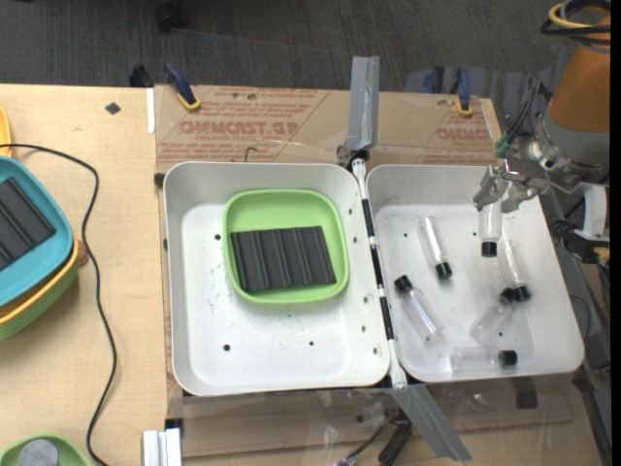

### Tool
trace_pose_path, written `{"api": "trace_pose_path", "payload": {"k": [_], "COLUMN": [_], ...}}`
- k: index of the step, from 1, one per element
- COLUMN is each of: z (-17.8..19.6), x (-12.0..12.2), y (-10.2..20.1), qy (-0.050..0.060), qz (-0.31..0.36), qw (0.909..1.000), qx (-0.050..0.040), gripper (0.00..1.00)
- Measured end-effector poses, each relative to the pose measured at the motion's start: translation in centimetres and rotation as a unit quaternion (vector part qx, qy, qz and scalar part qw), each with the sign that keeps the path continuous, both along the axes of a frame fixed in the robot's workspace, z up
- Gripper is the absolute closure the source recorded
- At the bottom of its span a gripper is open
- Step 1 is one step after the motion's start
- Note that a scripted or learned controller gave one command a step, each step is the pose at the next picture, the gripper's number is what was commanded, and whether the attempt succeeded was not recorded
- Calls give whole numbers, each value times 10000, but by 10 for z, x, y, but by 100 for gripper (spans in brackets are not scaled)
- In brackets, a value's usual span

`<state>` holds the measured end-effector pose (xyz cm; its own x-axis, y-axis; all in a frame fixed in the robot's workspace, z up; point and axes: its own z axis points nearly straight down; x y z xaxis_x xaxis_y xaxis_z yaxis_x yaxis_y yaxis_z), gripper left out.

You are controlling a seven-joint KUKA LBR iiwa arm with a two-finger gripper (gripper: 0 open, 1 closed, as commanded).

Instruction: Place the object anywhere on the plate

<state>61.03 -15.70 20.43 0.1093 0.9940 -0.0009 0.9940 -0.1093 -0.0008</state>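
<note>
- The grey arm with the orange band [582, 95] comes in from the right, over the top right corner of the right white bin [543, 357].
- Its claw [500, 190] hangs near that bin's far wall, and I cannot tell how its tips stand.
- A clear plastic tube with a black cap [489, 229] sits just under the claw; I cannot tell if the claw touches it.
- More clear tubes with black caps lie in the right bin: one near the middle [434, 248], one lower left [414, 304], one at the right [510, 278] and one by the near wall [482, 359].
- The square green plate [335, 212] sits in the left white bin [194, 348], near its far wall.
- A dark ridged mat [281, 258] covers most of the plate.
- The left bin's floor has open room in front of the plate.
- The two bins touch along their middle edge on the wooden worktop [78, 377].
</note>
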Motion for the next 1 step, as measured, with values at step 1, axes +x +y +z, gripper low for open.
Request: {"api": "trace_pose_path", "payload": {"k": [1], "z": [0], "x": [0], "y": [0], "qy": [0], "qz": [0], "qw": [10000], "qx": [0], "gripper": [0]}}
